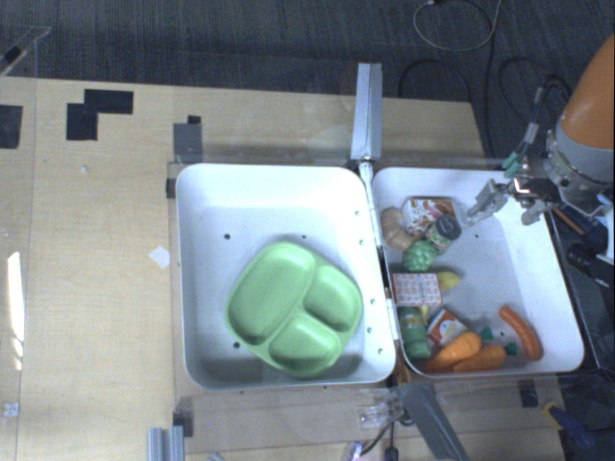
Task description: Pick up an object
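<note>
Grey gripper (502, 196) hovering released, nothing held, at right bin's (569, 339) 1 o'clock; approach step, needing descent onto toy food (428, 243).

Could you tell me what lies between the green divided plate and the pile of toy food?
In the camera view, the adjoining white bin walls separate the green divided plastic plate from the toy food pile.

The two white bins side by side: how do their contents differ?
The left bin holds one large green divided plate; the right bin holds many small toy foods, crowded along its left and lower sides. The gripper hangs over the right bin's upper edge, not the left. Both bins are shallow and white.
</note>
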